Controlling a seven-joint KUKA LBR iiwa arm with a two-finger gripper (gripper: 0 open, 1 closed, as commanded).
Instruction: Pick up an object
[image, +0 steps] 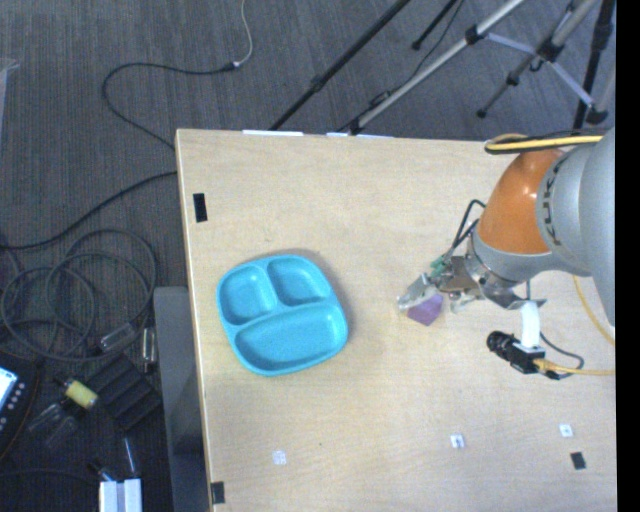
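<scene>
The gripper (428, 297) sits low over a small purple object (426, 312), finger state indeterminate; the lift remains outstanding, with the blue tray (283, 314) untouched.

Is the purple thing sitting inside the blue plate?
No, the small purple object lies on the bare wooden table, well to the right of the blue divided plate, right by the end effector.

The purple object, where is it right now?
In the camera view the purple object lies on the wooden bench, right of centre, just under the gripper and to the right of the blue divided plate.
</scene>
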